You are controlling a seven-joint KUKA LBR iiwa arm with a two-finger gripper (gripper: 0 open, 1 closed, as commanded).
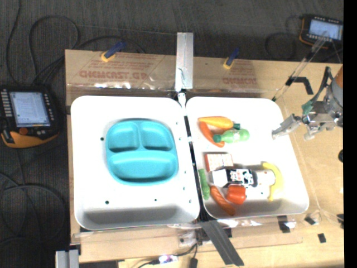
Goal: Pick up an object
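Note:
The right bin [279,111] holds a pile of toy foods. An orange carrot [215,121], a red curved piece [205,132] and a green vegetable [235,134] lie at its back. Nearer the front are a red and white box [217,161], a black and white bottle-like item [241,176], a yellow banana [274,181], a red pepper [236,194] and another orange piece [220,200]. My gripper [283,128] hangs over the right bin's right rim, apart from all the toys, with nothing seen in it.
The left bin [89,200] carries a blue divided plate [142,151]. A metal divider post [184,60] stands behind the two bins. The wooden bench [323,194] runs along the right, with cables and a pendant [321,31] at the back right.

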